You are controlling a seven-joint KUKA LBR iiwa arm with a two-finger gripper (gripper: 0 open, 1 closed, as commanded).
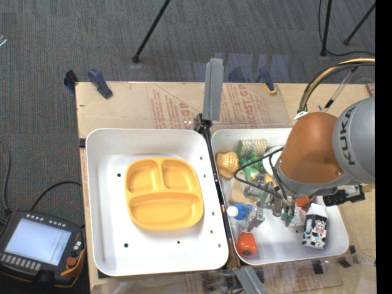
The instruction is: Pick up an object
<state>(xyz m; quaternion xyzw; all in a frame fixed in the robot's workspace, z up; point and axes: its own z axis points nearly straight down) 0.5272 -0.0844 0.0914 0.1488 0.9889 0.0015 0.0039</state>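
My gripper hangs low over the middle of the right bin, under the orange wrist band. Its two fingers stand apart, and I see nothing between them. A blue and white bottle lies just left of the left finger. A red-orange round object sits below it near the bin's front. A black-and-white cow-pattern carton stands to the gripper's right. A yellow toy and a green netted object lie at the bin's back left.
The left bin bears a yellow divided plate. A grey upright post stands behind the seam between the bins. A teach pendant lies on the floor at the lower left.
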